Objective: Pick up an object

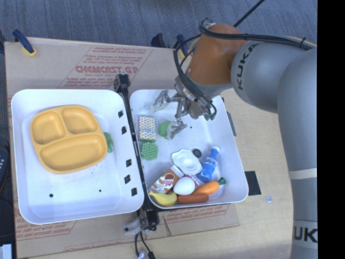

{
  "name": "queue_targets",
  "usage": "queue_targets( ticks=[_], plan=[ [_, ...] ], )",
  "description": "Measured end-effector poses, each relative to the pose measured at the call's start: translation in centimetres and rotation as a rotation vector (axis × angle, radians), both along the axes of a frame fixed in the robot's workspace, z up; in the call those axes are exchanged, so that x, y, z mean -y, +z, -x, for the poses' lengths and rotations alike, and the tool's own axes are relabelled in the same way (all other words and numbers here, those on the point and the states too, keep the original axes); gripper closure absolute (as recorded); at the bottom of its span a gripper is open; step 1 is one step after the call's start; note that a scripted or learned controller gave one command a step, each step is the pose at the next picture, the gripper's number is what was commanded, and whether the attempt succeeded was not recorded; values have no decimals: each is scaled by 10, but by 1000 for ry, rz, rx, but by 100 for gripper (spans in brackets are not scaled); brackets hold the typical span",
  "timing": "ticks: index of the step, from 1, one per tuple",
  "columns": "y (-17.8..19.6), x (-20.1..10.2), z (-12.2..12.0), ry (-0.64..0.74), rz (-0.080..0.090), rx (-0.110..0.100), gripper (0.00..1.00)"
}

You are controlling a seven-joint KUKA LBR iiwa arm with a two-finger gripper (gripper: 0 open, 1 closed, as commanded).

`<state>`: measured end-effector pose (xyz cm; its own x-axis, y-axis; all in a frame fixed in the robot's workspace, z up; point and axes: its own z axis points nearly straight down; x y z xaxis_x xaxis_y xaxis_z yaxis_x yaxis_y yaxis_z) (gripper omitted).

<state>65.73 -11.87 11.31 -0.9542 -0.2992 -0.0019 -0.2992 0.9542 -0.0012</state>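
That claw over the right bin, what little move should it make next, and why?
Probably straight down a little. The gripper hangs in the right bin with its fingers spread, and a small green piece lies just beneath one fingertip. Nothing sits between the fingers yet, so lowering around that piece seems sensible.

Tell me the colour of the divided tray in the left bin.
Yellow. The divided tray shows clearly in the camera view.
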Motion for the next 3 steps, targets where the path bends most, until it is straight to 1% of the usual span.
queue_targets(
  ticks=[1, 2, 3],
  plan=[
    [-21, -24, 0, 8, -1, -1, 0],
    [-6, -23, 0, 346, 0, 0, 0],
    [-17, -29, 43, 412, 2, 9, 0]
  ],
)
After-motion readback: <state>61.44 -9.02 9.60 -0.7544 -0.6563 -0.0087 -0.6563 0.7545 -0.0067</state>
